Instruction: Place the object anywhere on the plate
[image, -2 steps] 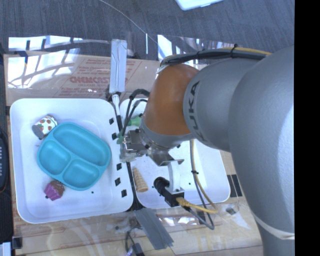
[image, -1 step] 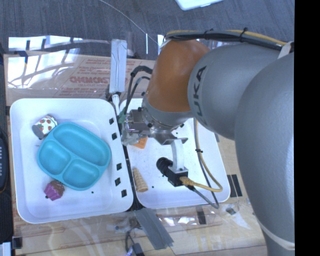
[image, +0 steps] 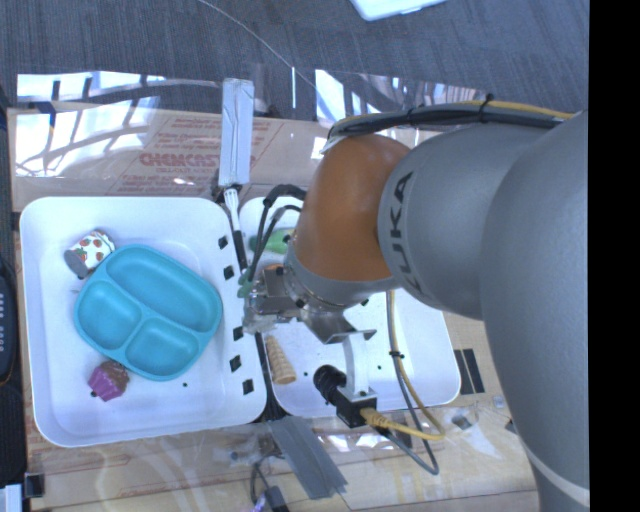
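Two white bins sit side by side on the surface (image: 150, 462). Inside the left bin (image: 60, 400), a blue divided plate (image: 148, 312) lies between a speckled cupcake (image: 90, 251) and a purple cupcake (image: 109, 380). In the right bin (image: 430, 350), an ice-cream cone (image: 280, 360) lies just below the arm's wrist (image: 345, 215), which hides the gripper.

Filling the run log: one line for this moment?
arm: over right bin | cone: right bin | plate: left bin, bare
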